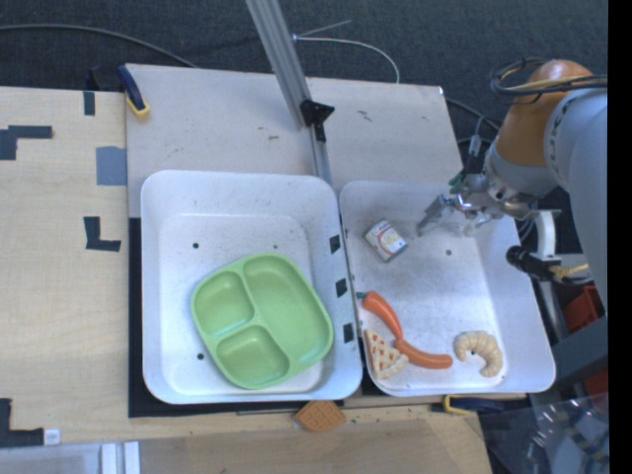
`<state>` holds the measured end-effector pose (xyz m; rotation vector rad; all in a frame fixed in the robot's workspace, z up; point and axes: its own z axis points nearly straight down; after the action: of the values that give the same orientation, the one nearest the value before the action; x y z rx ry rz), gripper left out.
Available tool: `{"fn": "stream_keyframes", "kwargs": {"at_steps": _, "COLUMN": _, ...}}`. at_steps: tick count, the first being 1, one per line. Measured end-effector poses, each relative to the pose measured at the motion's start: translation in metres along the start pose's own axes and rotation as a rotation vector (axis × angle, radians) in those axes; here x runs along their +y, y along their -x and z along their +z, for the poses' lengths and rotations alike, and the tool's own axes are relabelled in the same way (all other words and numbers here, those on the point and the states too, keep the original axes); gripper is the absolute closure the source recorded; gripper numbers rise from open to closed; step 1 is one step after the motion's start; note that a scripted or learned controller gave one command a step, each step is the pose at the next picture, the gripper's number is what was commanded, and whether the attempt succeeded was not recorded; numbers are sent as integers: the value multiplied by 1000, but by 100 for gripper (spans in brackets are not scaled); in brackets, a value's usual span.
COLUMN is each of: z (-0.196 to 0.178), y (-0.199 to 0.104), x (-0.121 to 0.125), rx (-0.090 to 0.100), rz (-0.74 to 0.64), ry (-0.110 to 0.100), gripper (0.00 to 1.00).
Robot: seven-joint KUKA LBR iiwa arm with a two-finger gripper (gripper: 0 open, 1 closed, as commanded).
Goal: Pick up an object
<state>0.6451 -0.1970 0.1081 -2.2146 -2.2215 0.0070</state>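
**Arm poised over the right bin, nothing in its grip**

The gripper [441,212] sits above the far part of the right bin [513,294], its two fingers spread apart and pointing toward the bin's middle, with nothing between them. Just beside the fingertips, toward the bin's far left corner, lies a small white can [385,238], tipped on its side and apart from the gripper.

Along the near edge of the same bin lie three more things: an orange hot dog [400,332] running from the left wall toward the middle, a waffle wedge [383,355] touching it in the near left corner, and a croissant [481,351] near the near right corner.

The left bin [168,265] holds a green divided plate [261,319], lying flat toward its near edge. A small waffle cookie [318,417] rests on the bench at its near edge, just outside the two bins.
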Motion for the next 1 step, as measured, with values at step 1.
{"fn": "stream_keyframes", "kwargs": {"at_steps": 1, "z": -14, "y": 0, "x": 2, "rx": -2, "rz": -2, "ry": 5, "gripper": 100}}
